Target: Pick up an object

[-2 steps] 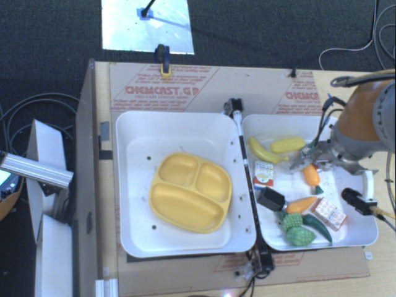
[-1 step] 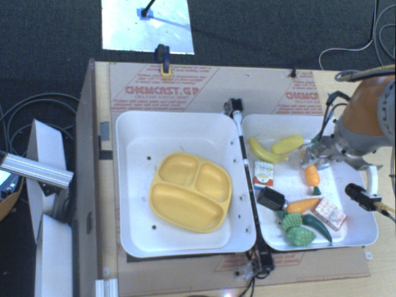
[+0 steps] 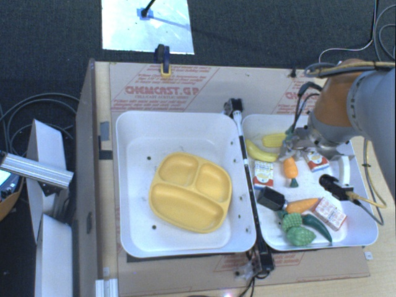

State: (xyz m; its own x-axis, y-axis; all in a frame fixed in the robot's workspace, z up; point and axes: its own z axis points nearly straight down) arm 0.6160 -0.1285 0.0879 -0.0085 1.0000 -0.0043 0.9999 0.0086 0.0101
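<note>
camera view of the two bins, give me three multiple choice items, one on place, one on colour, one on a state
1. Where does the divided tray lie?
A. left bin
B. right bin
C. on the bench outside the bins

2. What colour is it?
A. red
B. yellow
C. blue

3. How is the gripper placed?
A. over the left bin
B. raised clear of both bins
C. low in the right bin, by the small carrot and the banana

Answers: 1 A, it sits alone in the left bin. 2 B, it is plain yellow. 3 C, the arm's end sits among the toy foods.
</note>
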